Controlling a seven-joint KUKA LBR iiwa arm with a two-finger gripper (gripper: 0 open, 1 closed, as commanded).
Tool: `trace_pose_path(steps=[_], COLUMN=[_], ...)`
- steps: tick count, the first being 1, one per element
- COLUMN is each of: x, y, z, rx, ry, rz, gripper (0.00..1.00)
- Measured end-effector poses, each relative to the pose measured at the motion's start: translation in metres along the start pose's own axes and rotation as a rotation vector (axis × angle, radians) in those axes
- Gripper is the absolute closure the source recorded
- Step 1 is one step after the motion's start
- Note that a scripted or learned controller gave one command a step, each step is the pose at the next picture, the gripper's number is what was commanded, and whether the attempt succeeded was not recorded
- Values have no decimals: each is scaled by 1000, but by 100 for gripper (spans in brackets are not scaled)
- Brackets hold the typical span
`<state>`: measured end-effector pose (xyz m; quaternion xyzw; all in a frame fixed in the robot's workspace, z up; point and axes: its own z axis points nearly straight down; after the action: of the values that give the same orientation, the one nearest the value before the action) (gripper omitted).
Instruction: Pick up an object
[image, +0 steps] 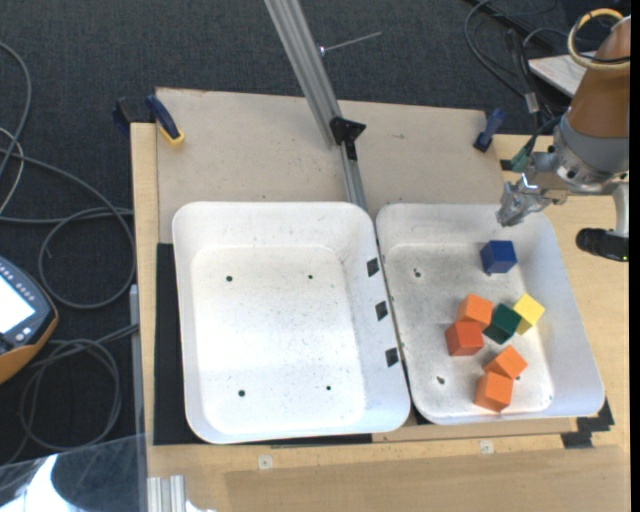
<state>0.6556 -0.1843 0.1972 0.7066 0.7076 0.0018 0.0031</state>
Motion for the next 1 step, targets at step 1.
trace_pose_path(steps=[1], x=[-2], y=[-1], z=[-65], rx=[-3], ry=[-1], rz=[0], gripper=[100])
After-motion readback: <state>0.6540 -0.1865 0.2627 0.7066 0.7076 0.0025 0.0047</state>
